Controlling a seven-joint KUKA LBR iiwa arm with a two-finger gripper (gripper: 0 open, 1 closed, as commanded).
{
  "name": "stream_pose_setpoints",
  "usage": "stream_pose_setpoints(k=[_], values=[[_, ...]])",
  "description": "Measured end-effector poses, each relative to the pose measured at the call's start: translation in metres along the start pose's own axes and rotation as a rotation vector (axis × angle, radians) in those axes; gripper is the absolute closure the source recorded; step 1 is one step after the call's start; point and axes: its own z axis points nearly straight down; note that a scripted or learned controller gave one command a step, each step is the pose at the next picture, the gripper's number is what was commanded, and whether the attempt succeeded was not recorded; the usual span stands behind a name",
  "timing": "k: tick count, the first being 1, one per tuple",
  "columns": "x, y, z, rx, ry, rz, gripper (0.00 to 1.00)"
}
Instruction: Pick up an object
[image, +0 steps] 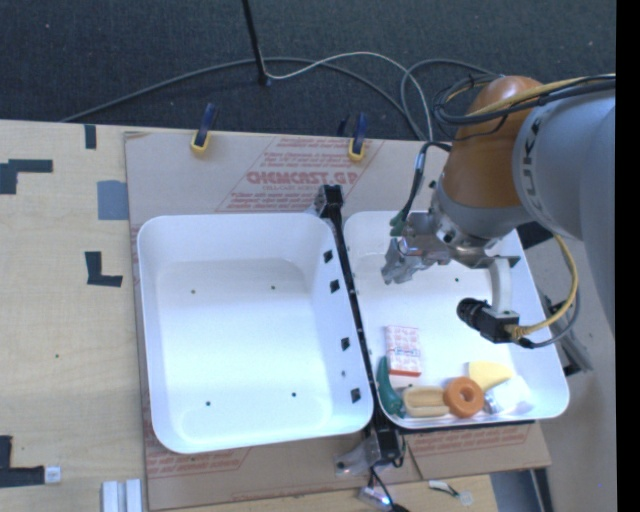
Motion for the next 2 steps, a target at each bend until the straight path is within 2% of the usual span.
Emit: stream_pose_setpoints(k=[2], values=[[0.090, -0.025, -0.014, -0.001, 0.000, 0.000, 1.00]])
